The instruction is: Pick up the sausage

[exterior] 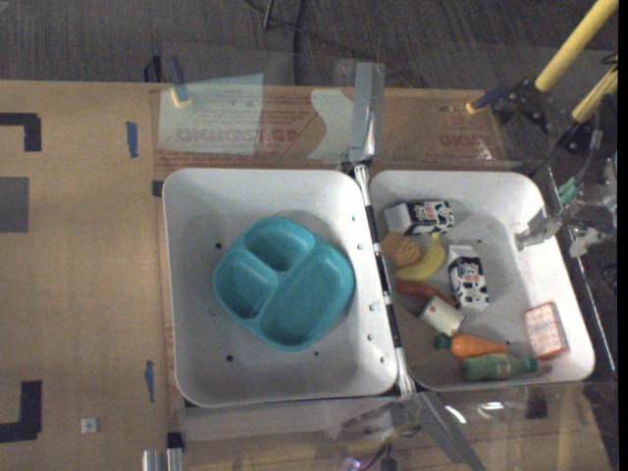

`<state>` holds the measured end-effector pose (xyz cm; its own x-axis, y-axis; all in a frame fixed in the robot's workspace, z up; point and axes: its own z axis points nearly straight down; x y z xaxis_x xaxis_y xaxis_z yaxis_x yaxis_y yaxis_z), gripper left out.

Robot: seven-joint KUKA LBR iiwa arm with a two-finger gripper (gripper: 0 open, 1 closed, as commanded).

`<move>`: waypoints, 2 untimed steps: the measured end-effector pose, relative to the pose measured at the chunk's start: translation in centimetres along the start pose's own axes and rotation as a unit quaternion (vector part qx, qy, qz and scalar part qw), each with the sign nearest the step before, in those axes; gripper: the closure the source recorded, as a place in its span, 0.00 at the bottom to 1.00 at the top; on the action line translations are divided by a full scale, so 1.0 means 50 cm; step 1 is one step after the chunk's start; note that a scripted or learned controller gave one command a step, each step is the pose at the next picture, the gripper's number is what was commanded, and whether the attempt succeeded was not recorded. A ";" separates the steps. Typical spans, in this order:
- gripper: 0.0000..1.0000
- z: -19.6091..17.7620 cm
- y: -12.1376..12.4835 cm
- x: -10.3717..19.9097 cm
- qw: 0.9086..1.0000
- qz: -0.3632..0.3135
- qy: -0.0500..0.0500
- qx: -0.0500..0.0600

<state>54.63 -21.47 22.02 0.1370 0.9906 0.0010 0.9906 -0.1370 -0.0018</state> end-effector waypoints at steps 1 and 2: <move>0.00 0.216 -0.058 0.066 0.991 0.133 0.000 -0.013; 0.00 0.232 0.062 0.132 0.889 0.458 0.006 -0.016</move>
<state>58.57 -15.35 10.42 0.8860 0.4630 0.0250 0.4625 -0.8863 0.0214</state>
